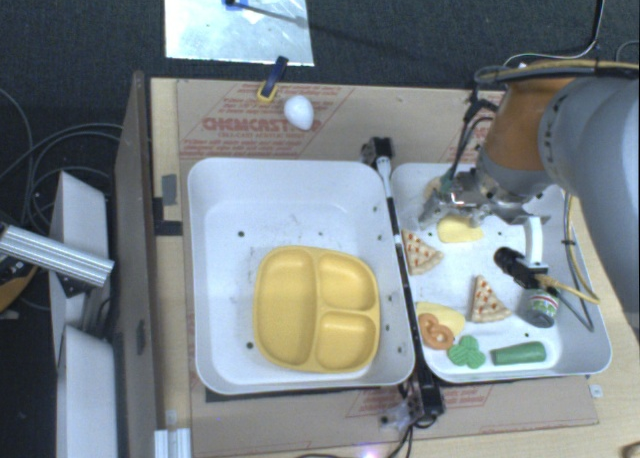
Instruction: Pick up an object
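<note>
My gripper (452, 202) reaches down into the upper part of the right bin (580, 351), with the grey arm and its orange band just to the right of it. A pale yellow piece (459, 232) lies directly in front of the gripper, close to it or touching. In the same bin lie two pizza slices (421, 253) (488, 300), a pretzel (435, 330) on a yellow piece, a green broccoli (465, 351), a green cucumber (518, 353) and a small dark can (541, 308).
The left bin (225, 206) holds a yellow divided plate (317, 307). Behind the bins a white egg (298, 111) and a yellow-and-blue clip (271, 82) lie on the cardboard. A black divider (396, 246) runs between the bins.
</note>
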You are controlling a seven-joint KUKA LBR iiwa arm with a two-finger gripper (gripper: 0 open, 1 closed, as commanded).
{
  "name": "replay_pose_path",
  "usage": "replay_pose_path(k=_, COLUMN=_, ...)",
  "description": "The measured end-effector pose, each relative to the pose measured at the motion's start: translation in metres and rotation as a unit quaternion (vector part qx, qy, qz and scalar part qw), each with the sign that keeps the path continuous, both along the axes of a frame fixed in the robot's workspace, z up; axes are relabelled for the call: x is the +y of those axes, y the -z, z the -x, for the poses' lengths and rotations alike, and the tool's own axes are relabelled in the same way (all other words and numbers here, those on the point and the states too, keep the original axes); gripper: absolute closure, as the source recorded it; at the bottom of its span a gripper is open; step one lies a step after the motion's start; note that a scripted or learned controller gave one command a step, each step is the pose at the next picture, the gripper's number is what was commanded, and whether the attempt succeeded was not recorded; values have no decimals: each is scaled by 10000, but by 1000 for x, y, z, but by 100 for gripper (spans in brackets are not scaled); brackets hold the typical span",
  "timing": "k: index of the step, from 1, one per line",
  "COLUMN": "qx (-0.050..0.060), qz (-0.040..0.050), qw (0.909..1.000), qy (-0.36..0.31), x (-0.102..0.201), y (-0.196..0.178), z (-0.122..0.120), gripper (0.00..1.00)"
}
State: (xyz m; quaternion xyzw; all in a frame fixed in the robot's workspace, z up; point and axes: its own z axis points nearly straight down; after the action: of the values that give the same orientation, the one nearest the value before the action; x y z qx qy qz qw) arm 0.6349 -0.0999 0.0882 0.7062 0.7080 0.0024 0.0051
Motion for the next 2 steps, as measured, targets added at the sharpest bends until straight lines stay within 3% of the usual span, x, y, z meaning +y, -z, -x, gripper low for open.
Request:
replay_pose_path(k=1, qx=53, qz=-18, qw=10000, qy=4, x=14, y=-10, z=21, gripper=0)
replay_pose_path(k=2, qx=31, qz=-15, qw=10000, qy=-13, x=13, y=4, z=-26, gripper=0)
